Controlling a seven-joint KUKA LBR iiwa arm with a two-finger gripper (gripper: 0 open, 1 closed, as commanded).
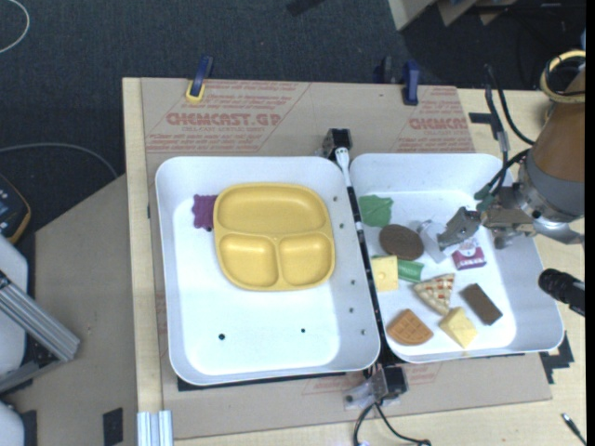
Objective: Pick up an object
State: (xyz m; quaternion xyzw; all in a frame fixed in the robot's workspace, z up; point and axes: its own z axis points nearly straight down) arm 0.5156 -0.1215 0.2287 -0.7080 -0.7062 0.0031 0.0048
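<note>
My gripper (457,231) hangs over the middle of the right bin (437,170), reaching in from the right, just above a small purple and white piece (469,257). Left of it lie a brown round cookie (402,241) and a green leaf (376,210). Nearer the front lie a yellow cheese block (384,273), a pizza slice (435,292), a chocolate bar (482,304), a waffle wedge (409,328) and a pale cheese cube (457,326). Nothing shows between the fingers.
The left bin (260,342) holds a yellow divided plate (274,234) with a purple piece (204,210) at its left edge. A black divider strip (358,249) runs between the bins. Cables and clamps sit at the bench's far edge.
</note>
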